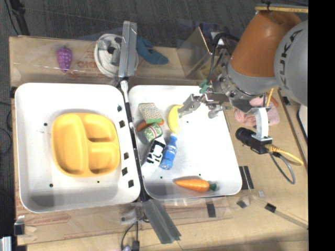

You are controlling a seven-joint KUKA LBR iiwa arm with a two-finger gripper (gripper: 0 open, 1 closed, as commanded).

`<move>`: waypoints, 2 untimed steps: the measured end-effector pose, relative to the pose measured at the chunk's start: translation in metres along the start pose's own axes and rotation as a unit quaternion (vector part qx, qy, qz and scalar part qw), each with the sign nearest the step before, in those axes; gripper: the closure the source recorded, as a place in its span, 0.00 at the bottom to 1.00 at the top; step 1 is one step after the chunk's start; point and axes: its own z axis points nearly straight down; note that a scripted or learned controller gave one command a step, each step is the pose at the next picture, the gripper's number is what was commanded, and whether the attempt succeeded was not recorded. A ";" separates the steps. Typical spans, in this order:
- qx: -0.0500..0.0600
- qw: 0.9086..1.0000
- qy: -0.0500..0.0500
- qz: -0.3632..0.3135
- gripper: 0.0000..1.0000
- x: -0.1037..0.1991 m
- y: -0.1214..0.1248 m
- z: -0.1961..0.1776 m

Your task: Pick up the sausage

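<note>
The sausage [142, 124] is a short reddish-brown piece in the right bin [220, 156], near its left wall. It lies wedged between a tan and green sponge block [148, 110] and a green can [152, 133], which partly covers it. My gripper [200, 107] hangs over the bin's upper middle, to the right of the sausage and just right of a yellow lemon [172, 117]. Its fingers [187, 104] stand apart with nothing between them.
The right bin also holds a blue bottle [168, 152], a black and white item [154, 151] and a carrot [194, 184] near the front edge. In the left bin [31, 98] sits a yellow divided plate [86, 143]. Behind the bins lie a purple toy [64, 57] and a white roll [109, 54].
</note>
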 end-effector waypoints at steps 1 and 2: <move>0.000 0.973 0.000 -0.231 0.00 0.044 0.004 0.092; -0.001 0.981 0.000 -0.195 0.00 -0.010 0.058 0.198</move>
